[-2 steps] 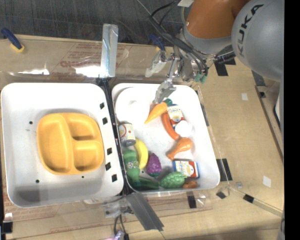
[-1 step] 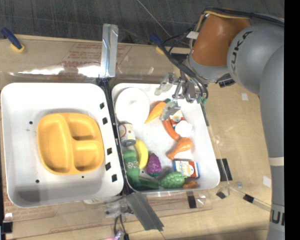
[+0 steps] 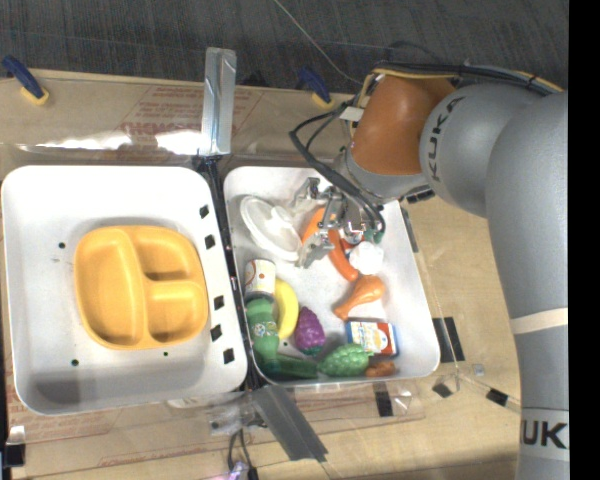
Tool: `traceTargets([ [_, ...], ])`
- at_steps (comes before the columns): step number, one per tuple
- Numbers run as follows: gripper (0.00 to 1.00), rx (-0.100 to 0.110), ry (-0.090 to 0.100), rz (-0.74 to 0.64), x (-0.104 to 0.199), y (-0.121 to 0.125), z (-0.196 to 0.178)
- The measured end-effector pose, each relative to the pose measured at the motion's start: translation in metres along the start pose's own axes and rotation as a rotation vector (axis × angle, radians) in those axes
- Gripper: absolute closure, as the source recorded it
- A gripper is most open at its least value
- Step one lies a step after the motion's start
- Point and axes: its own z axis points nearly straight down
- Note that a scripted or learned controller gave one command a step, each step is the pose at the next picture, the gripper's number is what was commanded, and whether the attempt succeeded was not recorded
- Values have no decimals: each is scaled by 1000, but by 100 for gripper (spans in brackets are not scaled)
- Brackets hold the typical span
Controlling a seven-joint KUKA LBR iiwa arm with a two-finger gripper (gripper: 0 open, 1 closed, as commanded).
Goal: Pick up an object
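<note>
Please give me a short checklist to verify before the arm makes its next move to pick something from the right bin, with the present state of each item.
1. Tool is over the right bin: ok.
2. A thing is visibly held by the tool: cannot tell; the carrot and the white bowl lie just beside it.
3. Things to pick are present: ok; banana, purple fruit and small carton crowd the near end.
4. Space around one item for a clean grasp: not ok; they touch each other.
5. Left bin holds the yellow tray: ok.

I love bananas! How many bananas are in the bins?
1. The banana lies in the right bin, near its left wall, beside the purple toy. Others could hide under the pile.
</note>
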Motion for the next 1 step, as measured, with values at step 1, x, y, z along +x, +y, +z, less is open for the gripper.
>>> traceTargets([
  [1,100,8,1,-5,-2,-3,-15],
])
